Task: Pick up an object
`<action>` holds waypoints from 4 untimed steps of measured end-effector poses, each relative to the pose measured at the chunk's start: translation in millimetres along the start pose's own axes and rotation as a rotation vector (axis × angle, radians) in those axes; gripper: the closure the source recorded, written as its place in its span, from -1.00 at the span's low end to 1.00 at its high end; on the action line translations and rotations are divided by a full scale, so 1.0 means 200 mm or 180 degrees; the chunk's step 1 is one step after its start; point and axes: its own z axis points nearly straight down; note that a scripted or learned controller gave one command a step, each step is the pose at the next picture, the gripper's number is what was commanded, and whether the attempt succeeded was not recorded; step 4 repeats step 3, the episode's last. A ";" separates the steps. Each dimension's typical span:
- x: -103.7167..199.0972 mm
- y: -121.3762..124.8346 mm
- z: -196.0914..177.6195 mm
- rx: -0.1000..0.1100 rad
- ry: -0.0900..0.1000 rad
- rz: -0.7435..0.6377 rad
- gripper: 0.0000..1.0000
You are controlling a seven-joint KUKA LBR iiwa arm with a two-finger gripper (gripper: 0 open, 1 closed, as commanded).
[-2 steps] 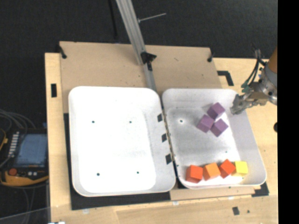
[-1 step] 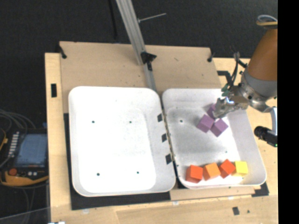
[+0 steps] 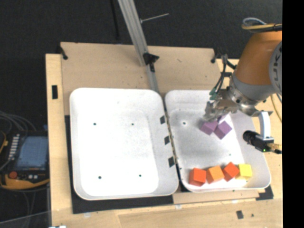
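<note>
On the worktop [image 3: 54, 127] the left bin [image 3: 118, 141] sits edge to edge with the right bin [image 3: 187, 106], which holds all the objects. Along its front wall runs a row of 4 cubes: a red-orange cube [image 3: 197, 176], an orange cube [image 3: 215, 174], a red cube [image 3: 231, 170] and a yellow cube [image 3: 245, 170], packed so that neighbours touch. Farther back, near the middle of that bin, 2 purple cubes [image 3: 216, 128] lie corner to corner, and the gripper [image 3: 219, 109] hangs right over them, low enough that its tip overlaps their upper edges. Whether the jaws are apart, together or clamped on anything I cannot tell; the wrist hides them. The likely target is 1 of the purple pair, and the risk lies in their closeness: a jaw coming down on the seam could push both aside or trap 2 at once, and either cube, turned at an angle, could twist out of a squeeze across its corners. A descent slightly off-centre would simply nudge them toward the bin's right wall.
</note>
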 end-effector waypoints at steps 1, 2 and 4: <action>0.31 0.00 -0.02 0.0001 0.0009 -0.0005 1.00; 0.58 -0.01 0.03 0.0007 0.0006 -0.0005 1.00; 0.85 -0.02 -0.02 -0.0002 0.0006 -0.0008 1.00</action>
